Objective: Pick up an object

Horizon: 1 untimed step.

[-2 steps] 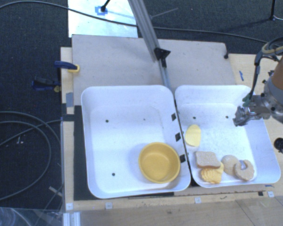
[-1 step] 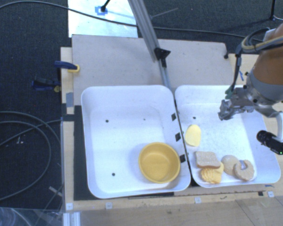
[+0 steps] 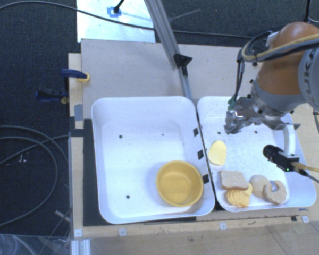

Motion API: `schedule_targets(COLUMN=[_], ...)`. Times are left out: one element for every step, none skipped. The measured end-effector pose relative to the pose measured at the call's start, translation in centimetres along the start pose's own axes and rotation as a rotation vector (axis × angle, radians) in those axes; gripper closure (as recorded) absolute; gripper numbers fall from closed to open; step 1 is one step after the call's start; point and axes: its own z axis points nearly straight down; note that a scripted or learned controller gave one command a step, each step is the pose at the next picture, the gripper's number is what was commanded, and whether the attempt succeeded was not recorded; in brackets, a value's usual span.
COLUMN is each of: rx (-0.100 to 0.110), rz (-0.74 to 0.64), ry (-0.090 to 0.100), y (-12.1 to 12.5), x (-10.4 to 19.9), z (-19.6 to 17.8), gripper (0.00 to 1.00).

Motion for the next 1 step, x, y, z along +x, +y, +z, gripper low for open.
schedule_targets(rx=[-0.003], rz=[-0.001], ry=[0.001], y=[2.02], x=[5.33], z=[-0.51], gripper=[1.0])
